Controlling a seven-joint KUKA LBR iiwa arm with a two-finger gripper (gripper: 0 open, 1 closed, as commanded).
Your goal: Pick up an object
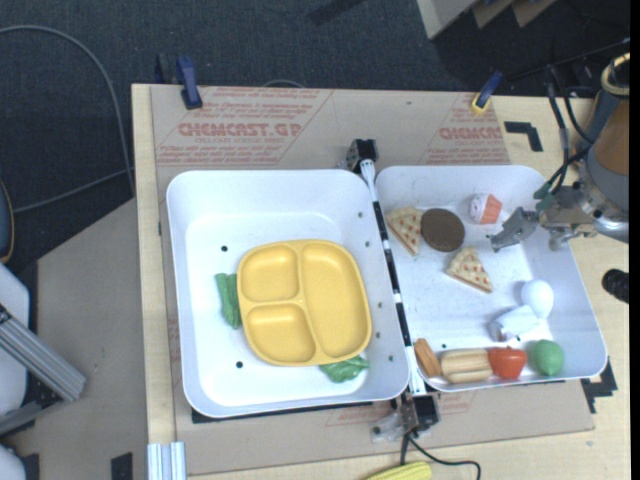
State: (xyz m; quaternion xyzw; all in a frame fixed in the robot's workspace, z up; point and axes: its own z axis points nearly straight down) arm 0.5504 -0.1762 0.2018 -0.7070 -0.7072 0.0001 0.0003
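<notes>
We haven't grabbed anything yet: our claw hangs spread and holding nothing over the right bin, near the red-and-white cup. Toy food lies untouched below, so the whole pick is left.

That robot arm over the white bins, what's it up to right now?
The arm's gripper is reaching from the right into the right bin, which holds toy food: a brown patty, two waffle wedges, a hot dog, a tomato and a white egg. Nothing shows between its fingers, so no item is picked up yet. The left bin holds a yellow divided plate with green pieces poking out beside it.
</notes>
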